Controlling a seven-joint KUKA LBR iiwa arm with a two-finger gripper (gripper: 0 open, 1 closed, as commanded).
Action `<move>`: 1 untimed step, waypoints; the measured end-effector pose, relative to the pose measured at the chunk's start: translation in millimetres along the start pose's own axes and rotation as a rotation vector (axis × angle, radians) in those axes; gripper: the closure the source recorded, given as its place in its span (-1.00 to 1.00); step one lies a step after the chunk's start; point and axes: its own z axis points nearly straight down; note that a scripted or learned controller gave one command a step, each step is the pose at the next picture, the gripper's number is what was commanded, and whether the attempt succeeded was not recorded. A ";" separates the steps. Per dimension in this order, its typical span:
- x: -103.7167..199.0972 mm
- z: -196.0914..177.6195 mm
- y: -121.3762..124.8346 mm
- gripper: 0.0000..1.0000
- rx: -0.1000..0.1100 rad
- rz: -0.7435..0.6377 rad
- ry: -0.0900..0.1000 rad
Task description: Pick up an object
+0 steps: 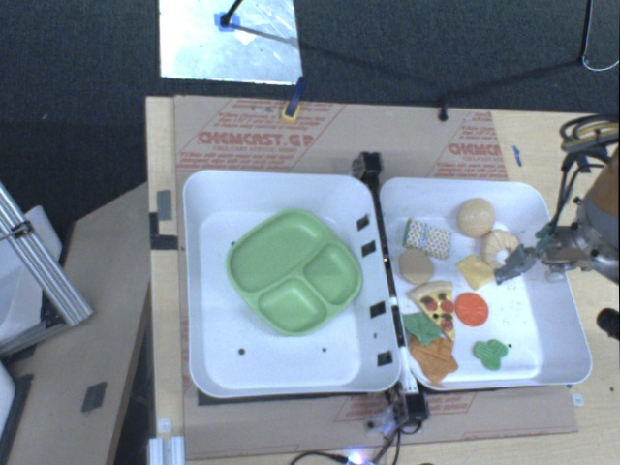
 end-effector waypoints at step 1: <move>0.1 -5.3 2.8 -1.00 -0.011 -0.003 -0.003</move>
